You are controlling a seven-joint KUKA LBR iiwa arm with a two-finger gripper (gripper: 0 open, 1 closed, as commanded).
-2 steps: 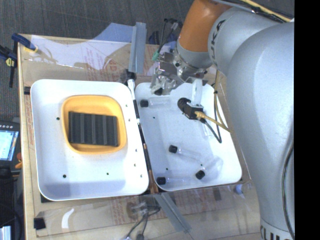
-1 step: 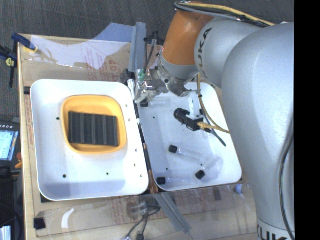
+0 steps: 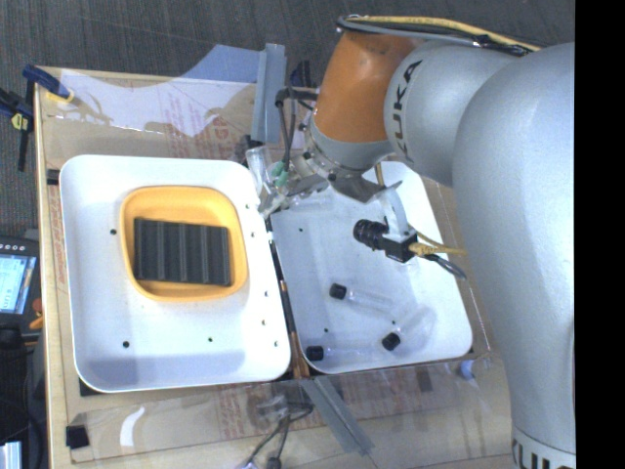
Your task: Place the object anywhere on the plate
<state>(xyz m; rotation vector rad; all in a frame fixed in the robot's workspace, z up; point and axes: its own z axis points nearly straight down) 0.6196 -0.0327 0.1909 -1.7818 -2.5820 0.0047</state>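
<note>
Bright overhead light, left bin [image 3: 88, 262] washed out, soft shadow along its near edge, slight blur

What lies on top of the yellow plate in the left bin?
A dark ridged block lies on the yellow plate; it covers the plate's middle.

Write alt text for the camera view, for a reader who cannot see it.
A grey and orange robot arm reaches from the right over the top left corner of the right white bin, which holds a few small black pieces. The left white bin holds a yellow plate with a dark ridged centre.
</note>
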